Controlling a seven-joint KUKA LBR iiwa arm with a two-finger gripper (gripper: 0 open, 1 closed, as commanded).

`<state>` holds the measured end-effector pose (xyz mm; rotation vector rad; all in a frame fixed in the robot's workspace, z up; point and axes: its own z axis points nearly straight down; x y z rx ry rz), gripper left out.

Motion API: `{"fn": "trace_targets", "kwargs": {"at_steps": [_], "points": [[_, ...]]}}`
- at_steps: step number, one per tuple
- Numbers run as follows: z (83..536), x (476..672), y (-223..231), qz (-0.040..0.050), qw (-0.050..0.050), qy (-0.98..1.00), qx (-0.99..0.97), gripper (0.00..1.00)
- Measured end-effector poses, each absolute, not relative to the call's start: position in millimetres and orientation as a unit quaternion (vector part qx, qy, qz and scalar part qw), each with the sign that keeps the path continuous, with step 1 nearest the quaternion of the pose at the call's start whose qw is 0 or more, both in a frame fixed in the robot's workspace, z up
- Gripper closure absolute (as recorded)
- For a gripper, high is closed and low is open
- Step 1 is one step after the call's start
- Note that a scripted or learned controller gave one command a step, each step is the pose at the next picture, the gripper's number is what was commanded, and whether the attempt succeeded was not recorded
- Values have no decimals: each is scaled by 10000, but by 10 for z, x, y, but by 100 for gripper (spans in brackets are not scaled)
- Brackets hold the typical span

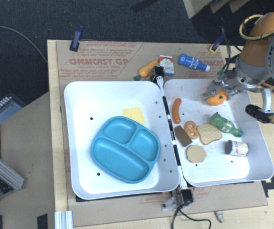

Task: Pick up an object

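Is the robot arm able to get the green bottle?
Probably yes. The green bottle lies uncovered in the right bin, nothing on top, and the gripper hovers nearby over an orange object.

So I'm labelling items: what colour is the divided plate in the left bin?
Light blue plate, seen in the camera view.

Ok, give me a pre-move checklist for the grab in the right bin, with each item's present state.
1. Gripper over a target: ok, it sits at the orange object in the right bin's far corner.
2. Object between the fingers: cannot tell, the wrist hides the contact.
3. Finger opening: cannot tell.
4. Neighbours apart from the target: ok, the green bottle and the sausage lie apart from it.
5. Bin wall clearance: not ok, the target lies close to the far rim.
6. Left bin undisturbed: ok, the blue tray lies flat inside it.
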<state>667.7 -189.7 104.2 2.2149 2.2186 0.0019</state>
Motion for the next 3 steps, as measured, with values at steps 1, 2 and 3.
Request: {"fn": "trace_targets", "kwargs": {"at_steps": [1,2,3], "points": [[1132,6481,-1499,1,-8,7075,7067,100],[1292,6628,-1057,12,9,7077,7065,100],[1484,6222,-916,-3,-8,7070,7072,100]]}}
